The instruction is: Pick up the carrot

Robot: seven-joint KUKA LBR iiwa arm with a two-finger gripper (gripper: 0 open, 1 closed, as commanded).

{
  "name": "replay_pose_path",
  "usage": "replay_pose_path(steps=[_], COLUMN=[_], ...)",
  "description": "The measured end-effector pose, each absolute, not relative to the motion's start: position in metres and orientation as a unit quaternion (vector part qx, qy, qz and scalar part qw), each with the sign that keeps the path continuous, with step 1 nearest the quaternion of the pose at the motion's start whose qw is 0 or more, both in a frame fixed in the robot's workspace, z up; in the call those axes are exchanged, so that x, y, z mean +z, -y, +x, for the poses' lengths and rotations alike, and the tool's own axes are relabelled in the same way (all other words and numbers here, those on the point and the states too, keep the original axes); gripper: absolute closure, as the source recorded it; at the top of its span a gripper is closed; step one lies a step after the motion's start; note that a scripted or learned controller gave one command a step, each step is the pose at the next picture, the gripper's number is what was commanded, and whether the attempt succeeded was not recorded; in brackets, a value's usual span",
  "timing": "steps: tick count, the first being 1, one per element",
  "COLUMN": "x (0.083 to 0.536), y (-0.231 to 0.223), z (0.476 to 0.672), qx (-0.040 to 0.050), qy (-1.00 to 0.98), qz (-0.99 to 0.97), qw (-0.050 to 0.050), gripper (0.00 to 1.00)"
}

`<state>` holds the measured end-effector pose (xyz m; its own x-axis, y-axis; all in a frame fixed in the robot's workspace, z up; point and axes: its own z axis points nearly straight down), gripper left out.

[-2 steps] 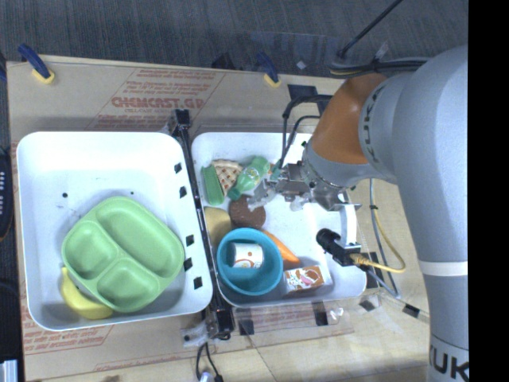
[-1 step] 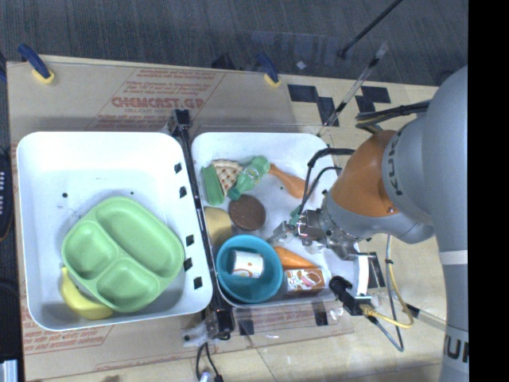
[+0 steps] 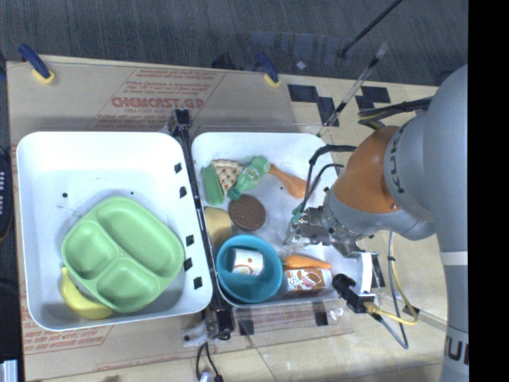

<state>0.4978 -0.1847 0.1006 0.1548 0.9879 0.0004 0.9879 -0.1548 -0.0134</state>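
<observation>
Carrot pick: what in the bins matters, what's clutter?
Job:
carrot, right bin, lower right
gripper, just above it

Clutter:
second orange piece
green bottle
waffle
brown disc
blue bowl with cup
green tray, left bin

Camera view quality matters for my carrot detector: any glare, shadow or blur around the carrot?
Camera view: lighting is even and soft, with no strong glare on the white bin; the carrot sits in mild shade under the arm, with the gripper just above it; the focus is slightly soft overall, so the fingers are hard to make out.
</observation>
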Motion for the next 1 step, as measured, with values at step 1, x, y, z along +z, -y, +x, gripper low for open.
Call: replay_pose_path(steps=[1], x=[0.1006], y=[0.1846], z=[0.4978], qx=[0.0046], qy=[0.651], qz=[-0.759], qw=[0.005], gripper=[0.0])
